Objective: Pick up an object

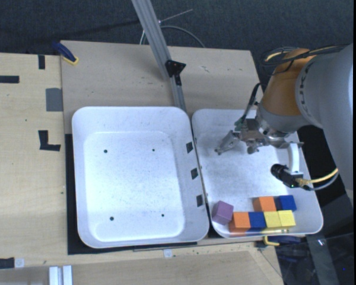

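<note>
Two white bins sat side by side on the bench. Going from left to right, the left bin [130, 177] had nothing lying in it that I could see. The right bin [225, 129] held all the pieces, bunched along its near edge: a purple block [223, 211] by the near left corner, then an orange block [241, 219] touching a blue block [257, 219], then two yellow blocks [279, 218], with a second orange block [264, 203] and a second blue block [286, 202] in the row behind.

Further back over that same bin hung the gripper [238, 145], its fingers spread apart with nothing between them, well apart from the cluster of blocks.

By my reckoning the pick had not really begun: every block lay untouched, and the reach, the closing and the lift were all left to do.
</note>
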{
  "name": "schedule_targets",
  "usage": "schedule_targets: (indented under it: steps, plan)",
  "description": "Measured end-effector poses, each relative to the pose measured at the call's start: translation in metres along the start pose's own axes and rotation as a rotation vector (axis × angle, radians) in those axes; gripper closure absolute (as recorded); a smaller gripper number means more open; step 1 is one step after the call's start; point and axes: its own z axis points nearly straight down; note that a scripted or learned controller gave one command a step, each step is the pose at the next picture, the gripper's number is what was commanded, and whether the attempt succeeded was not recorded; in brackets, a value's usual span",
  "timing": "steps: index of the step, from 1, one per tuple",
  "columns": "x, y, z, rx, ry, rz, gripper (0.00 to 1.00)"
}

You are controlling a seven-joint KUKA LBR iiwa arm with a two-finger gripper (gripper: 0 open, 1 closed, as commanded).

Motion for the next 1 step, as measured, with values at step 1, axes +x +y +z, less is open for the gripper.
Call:
schedule_targets:
  steps: [1]
  plan:
    - [-0.0183,0.0251,0.0287,-0.003,0.002,-0.002,0.0]
